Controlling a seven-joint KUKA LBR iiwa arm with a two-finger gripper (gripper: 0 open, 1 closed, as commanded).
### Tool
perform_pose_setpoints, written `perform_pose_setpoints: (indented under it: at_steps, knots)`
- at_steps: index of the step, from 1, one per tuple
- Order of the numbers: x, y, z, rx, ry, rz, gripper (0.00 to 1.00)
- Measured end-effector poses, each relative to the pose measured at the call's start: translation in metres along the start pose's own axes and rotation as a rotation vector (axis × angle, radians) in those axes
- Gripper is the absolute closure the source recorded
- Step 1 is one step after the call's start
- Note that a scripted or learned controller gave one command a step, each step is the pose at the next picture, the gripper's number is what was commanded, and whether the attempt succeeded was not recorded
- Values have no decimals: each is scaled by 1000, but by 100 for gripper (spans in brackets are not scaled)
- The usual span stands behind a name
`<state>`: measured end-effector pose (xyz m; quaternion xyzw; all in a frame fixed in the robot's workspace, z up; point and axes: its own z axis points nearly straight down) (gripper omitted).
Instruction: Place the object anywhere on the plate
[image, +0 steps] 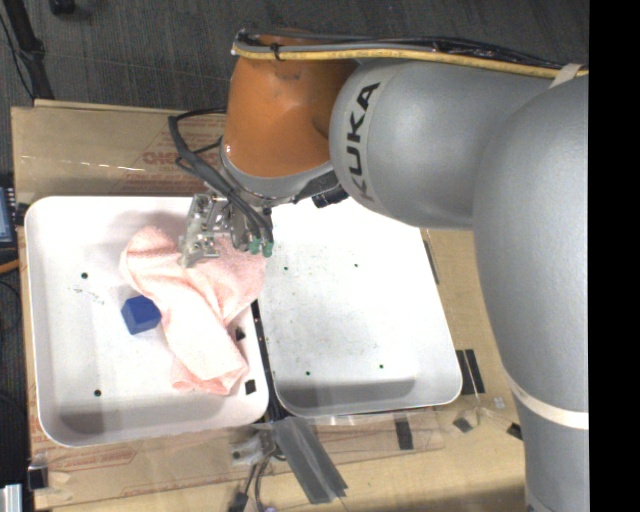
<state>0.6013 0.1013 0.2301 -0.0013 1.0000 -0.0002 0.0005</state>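
Note:
A crumpled pink towel (195, 305) lies in the left bin (60, 400), running from its upper middle down toward the front right corner. A small blue block (141, 314) rests on the bin floor against the towel's left edge. My gripper (228, 240) hangs over the towel's upper right end, close to the wall between the two bins, low enough to be at or just above the cloth. Nothing can be seen held in it. The arm's orange band (275, 105) is right above it.
The right bin (350, 300) has a white floor with a few dark specks. The grey arm covers the view's right side and the right bin's far corner. Cardboard lies under both bins, and a dark cable loops near the left bin's back edge.

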Motion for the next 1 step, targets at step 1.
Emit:
perform_pose_setpoints:
  at_steps: [1]
  knots:
    - [0, 0, 0, 0, 0, 0, 0]
